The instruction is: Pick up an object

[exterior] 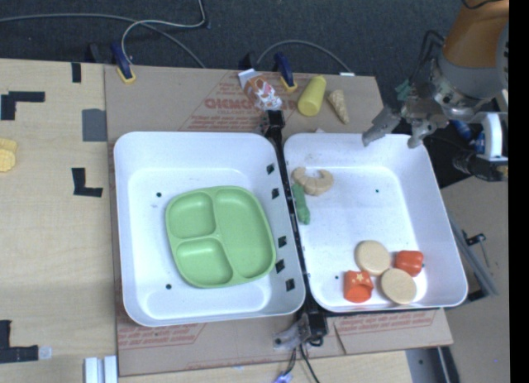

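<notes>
The right bin holds a tan curled pastry and a green piece near its left wall. Two tan discs and two red pieces lie in its near right corner. My gripper hangs over the bin's far right rim, well away from all of them. It is open, its two dark fingers spread wide with nothing between them.
The left bin carries a green divided plate. On the cardboard behind the bins lie a yellow cylinder, a tan cone and a small packet. Cables run along the back.
</notes>
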### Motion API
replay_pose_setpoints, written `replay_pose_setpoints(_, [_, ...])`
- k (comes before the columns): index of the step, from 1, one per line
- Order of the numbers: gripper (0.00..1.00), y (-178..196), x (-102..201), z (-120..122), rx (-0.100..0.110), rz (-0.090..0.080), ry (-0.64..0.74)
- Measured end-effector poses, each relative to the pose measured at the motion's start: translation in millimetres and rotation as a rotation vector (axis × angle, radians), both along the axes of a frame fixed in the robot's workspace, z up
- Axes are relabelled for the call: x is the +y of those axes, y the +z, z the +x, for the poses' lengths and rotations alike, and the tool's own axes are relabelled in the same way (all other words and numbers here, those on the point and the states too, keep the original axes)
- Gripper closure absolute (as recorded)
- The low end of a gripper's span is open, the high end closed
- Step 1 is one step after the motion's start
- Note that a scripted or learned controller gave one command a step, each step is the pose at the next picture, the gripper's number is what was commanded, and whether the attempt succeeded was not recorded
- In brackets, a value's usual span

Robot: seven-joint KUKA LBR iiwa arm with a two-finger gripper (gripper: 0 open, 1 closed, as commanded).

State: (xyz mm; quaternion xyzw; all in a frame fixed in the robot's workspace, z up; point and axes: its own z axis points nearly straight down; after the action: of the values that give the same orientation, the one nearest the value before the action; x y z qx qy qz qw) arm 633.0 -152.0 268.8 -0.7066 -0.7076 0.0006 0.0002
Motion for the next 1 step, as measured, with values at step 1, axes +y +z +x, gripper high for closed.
replay_pose_setpoints(1, [0.0,-84.2,45.4,12.0,0.002,0.001,0.0])
